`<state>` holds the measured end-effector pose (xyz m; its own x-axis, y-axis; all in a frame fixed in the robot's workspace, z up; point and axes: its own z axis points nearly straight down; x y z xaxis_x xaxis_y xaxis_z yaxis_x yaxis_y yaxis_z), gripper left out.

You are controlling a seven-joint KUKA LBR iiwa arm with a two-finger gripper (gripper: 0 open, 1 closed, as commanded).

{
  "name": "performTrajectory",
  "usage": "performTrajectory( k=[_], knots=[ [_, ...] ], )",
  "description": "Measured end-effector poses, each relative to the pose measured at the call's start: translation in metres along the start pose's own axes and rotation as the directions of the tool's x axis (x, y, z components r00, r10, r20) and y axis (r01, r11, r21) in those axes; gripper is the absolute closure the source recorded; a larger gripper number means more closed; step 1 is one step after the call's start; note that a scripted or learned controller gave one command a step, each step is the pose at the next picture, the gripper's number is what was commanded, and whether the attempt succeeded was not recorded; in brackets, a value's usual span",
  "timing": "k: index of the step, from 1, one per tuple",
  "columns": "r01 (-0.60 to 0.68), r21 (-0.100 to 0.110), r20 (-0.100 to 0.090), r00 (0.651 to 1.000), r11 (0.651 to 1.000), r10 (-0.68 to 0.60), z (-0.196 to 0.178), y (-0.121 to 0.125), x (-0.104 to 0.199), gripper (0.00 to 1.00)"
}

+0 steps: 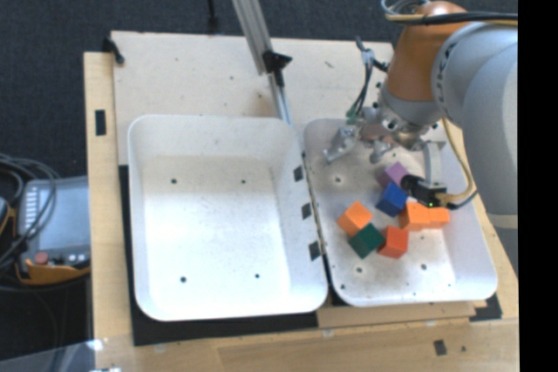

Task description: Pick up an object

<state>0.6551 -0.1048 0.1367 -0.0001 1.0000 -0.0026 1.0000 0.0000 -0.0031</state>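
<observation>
A white left bin (pixel 218 213) lies beside the right bin (pixel 462 274) on a wooden bench (pixel 174 74), with a slanted aluminium rail (pixel 248 4) rising behind them. In the right bin, an orange block (pixel 354 217), dark green block (pixel 367 240), red block (pixel 394 241), blue block (pixel 391 199), purple block (pixel 397 174) and a second orange block (pixel 427 216) sit clustered together. The grey arm's gripper (pixel 359 144) hangs over the bin's far end, just beside the purple block, jaws spread with nothing between them.
</observation>
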Motion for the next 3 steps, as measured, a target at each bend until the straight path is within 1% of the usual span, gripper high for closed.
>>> performTrajectory(
  k=[1, 2, 3],
  knots=[
    [-0.003, -0.007, -0.002, 1.000, 1.000, 0.003, -0.015, 0.002, 0.000, 1.00],
    [-0.002, -0.009, -0.002, 1.000, 1.000, 0.002, -0.065, -0.003, -0.008, 1.00],
    [-0.001, -0.012, -0.001, 1.000, 1.000, 0.001, -0.129, -0.007, -0.013, 1.00]
  ],
)
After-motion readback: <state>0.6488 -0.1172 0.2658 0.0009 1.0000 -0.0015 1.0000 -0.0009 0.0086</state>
